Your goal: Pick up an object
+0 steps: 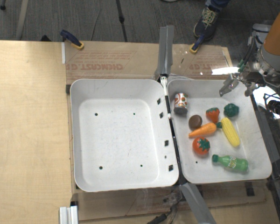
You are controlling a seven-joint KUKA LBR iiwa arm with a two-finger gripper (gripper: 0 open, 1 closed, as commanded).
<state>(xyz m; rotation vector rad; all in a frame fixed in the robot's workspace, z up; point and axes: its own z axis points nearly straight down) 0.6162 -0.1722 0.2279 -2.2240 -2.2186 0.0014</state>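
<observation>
Toy broccoli (231, 109) | strawberry (213, 114), corn (230, 131) beside | hand (237, 86) above, spread open, holding nothing

The right bin (266, 164) holds seven items: can (180, 103) at ten o'clock, corn (230, 131) central, bottle (230, 163) at five, carrot (203, 130) beside tomato (201, 145).

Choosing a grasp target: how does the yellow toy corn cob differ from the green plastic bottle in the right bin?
The yellow toy corn cob lies near the bin's middle, pointing toward its far and near walls; the green plastic bottle lies crosswise by the near wall. The cob is bumpy, the bottle smooth with a label. Both lie flat.
</observation>
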